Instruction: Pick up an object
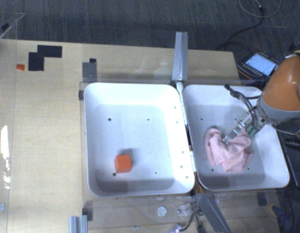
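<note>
- Pale wooden bench (48, 144) with a smooth, slightly glossy top, dark ribbed flooring beyond the far edge.
- Couple of flat black blocks (42, 56) and a tiny orange square (20, 67) stuck near the far left corner.
- Two shallow white bins side by side, rounded corners, matte plastic look, small dark dots on the floors, metal bar (179, 57) running up from the seam between them.
- Left bin (99, 101): one small orange cube (123, 163), crisp edges, sitting toward the near side, well apart from everything else.
- Right bin (208, 98): crumpled pink cloth (226, 152), soft and fuzzy, bunched into folds around the middle.
- Grey arm with orange band (286, 84) coming in from the right, angled down over the right bin.
- Gripper (232, 136) tip right at the top edge of the pink cloth, touching or just about touching it.
- Can't tell how wide the pincer is or whether any cloth is actually pinched, too small and blurry there.
</note>
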Tool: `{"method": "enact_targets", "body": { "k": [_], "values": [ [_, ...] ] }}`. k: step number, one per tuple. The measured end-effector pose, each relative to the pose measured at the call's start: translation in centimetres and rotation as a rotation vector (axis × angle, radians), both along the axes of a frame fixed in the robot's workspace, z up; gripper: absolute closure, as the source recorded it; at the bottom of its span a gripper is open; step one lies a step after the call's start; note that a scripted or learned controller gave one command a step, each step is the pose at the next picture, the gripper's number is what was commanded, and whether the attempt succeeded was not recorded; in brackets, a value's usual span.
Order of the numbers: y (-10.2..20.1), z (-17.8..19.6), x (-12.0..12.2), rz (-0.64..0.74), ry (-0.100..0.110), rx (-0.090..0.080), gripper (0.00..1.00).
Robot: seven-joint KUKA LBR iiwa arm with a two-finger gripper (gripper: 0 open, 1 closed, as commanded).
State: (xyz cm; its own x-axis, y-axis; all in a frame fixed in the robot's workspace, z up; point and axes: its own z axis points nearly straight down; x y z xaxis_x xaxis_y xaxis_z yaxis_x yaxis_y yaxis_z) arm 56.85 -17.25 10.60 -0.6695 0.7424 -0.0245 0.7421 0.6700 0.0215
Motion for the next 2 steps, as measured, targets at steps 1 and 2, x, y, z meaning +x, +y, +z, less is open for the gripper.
{"method": "enact_targets", "body": {
  "k": [1, 2],
  "values": [
    [4.3, -1.3, 1.4, 0.073, 0.013, -0.001, 0.0],
    [4.5, 0.0, 1.7, 0.075, 0.004, 0.0, 1.0]
  ]
}}
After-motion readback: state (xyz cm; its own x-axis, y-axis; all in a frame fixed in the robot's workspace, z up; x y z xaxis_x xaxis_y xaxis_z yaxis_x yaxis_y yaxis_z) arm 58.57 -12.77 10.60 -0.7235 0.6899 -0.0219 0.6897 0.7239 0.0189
